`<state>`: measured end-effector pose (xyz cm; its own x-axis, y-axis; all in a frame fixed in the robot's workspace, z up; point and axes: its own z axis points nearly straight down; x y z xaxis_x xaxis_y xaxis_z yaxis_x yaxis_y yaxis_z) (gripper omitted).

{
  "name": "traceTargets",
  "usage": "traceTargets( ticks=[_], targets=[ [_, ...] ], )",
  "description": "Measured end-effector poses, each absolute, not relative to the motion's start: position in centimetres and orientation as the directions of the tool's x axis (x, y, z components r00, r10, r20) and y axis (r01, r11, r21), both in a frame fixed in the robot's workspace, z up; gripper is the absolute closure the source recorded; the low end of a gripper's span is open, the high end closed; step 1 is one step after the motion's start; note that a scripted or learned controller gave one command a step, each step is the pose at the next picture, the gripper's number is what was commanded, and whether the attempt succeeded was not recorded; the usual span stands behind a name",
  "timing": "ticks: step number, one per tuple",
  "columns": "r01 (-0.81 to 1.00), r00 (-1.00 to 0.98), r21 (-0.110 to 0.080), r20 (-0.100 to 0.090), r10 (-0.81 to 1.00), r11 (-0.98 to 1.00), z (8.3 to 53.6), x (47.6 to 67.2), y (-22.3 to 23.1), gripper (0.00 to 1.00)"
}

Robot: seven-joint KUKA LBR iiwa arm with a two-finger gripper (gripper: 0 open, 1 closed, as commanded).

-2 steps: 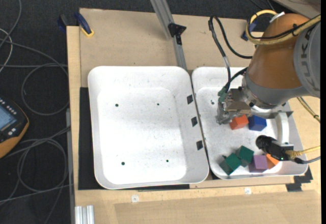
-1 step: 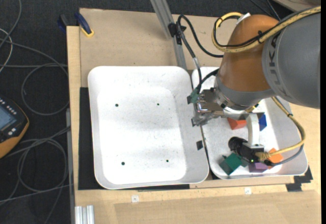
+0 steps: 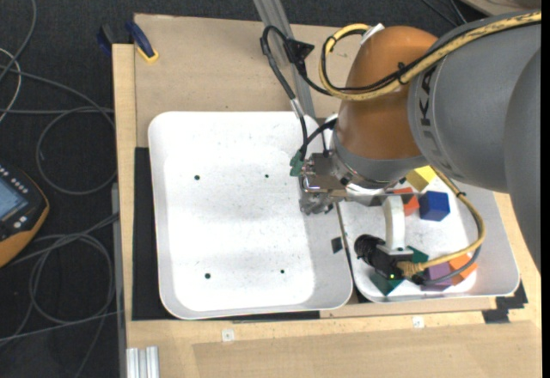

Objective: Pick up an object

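The gripper (image 3: 314,198) hangs low over the seam between the two white bins, at the right rim of the left bin (image 3: 172,196). Nothing can be made out held under it. The right bin (image 3: 498,282) holds several small objects: a blue cube (image 3: 435,205), a yellow block (image 3: 421,178) beside it, an orange piece (image 3: 411,206), and a purple and orange cluster (image 3: 447,269) with a green piece (image 3: 391,282) at the front. The big grey and orange arm hides much of that bin.
A small black piece (image 3: 337,244) lies at the right bin's left edge, just in front of the gripper. A slanted metal rod (image 3: 266,7) and black cables (image 3: 279,54) cross behind the bins. A blue and yellow clamp (image 3: 143,42) sits at the bench's back left corner.
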<state>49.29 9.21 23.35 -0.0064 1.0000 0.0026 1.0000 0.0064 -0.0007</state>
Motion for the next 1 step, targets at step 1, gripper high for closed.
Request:
traceTargets(
  ticks=[1],
  targets=[
    [1.0, -0.002, -0.001, 0.001, 1.0, 0.002, 23.35, 49.33, 8.92, 0.0]
  ],
)
